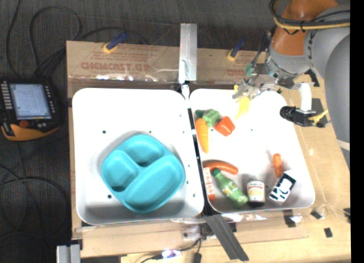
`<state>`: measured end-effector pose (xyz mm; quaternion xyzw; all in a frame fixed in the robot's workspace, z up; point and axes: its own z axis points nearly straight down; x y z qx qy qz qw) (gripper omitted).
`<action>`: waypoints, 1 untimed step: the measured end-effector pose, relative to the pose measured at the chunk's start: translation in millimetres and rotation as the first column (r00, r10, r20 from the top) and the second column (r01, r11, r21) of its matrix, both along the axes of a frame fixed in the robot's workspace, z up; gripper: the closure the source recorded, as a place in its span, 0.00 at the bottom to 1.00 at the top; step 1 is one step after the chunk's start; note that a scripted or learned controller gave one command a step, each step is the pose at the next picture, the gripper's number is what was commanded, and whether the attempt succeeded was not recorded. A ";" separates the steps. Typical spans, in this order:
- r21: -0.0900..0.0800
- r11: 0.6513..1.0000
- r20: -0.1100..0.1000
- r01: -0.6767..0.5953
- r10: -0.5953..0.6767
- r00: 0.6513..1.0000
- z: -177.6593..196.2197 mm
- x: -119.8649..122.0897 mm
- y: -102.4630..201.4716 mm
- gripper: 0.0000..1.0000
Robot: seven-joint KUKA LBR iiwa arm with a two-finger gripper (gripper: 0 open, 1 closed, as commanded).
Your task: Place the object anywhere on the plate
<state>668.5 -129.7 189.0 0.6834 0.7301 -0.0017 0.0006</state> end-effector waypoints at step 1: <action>0.004 0.997 -0.001 0.072 -0.072 0.997 -6.1 -44.7 102.0 1.00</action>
